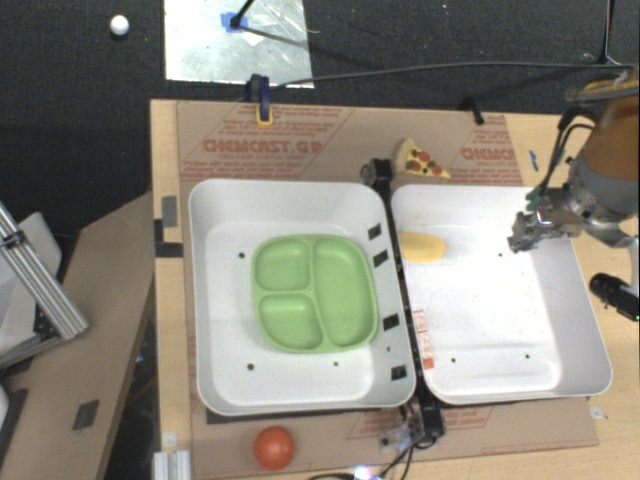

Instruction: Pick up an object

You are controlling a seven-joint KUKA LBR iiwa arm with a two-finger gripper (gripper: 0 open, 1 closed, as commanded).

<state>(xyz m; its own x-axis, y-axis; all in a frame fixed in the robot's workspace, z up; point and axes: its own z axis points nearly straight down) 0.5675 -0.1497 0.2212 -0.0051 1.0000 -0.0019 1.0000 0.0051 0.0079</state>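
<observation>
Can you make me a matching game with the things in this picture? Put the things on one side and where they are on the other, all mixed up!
Things:
1. green tray
2. yellow piece
3. pizza slice toy
4. red ball

Places:
A. on the board in front of the bins
B. inside the left bin
C. on the board behind the bins
D. inside the right bin

Pairs: 1-B, 2-D, 3-C, 4-A

Green tray (315, 293), yellow obj (422, 247), white bins (300, 200)
</observation>
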